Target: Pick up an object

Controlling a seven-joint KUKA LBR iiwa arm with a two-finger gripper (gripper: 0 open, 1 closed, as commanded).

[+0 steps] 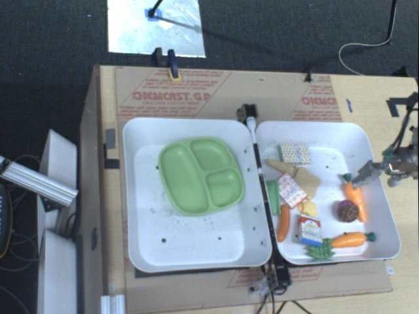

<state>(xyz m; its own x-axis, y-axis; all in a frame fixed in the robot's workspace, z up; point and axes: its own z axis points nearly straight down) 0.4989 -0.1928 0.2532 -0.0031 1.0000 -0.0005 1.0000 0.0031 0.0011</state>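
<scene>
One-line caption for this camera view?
Gripper over the right bin beside a carrot; green plate in the left bin.

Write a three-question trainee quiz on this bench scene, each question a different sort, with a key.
1. True or false: the green divided plate lies in the left bin.
2. Which is nearest the gripper? A) sausage B) upright carrot C) juice carton
3. Fill in: the carrot with green leaves lies near the right bin's ____ wall.

Key: 1 true; 2 B; 3 front.
</scene>
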